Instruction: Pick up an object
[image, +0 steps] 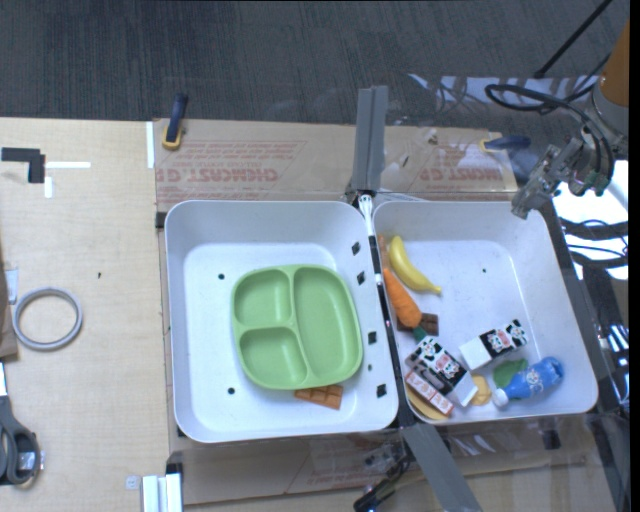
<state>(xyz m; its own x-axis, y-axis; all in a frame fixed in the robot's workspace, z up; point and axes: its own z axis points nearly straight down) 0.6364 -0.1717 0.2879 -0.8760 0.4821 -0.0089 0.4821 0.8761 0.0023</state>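
The right bin (520, 240) holds a yellow banana (409, 265), an orange carrot (402, 300), a small brown block (430, 323), two black-and-white cow-print boxes (497, 342) (437, 360), and a blue bottle (532, 380) lying on its side. A flat yellowish piece (432, 402) lies at the bin's front edge. My gripper (530, 192) hangs over the bin's far right corner, above and apart from all of these, with nothing seen in it.
The left bin (195, 300) holds a green divided plate (297, 326) and a brown waffle-like piece (321, 396). A grey divider post (370, 140) stands between the bins at the back. A tape roll (43, 318) and scissors (18, 450) lie on the bench at left.
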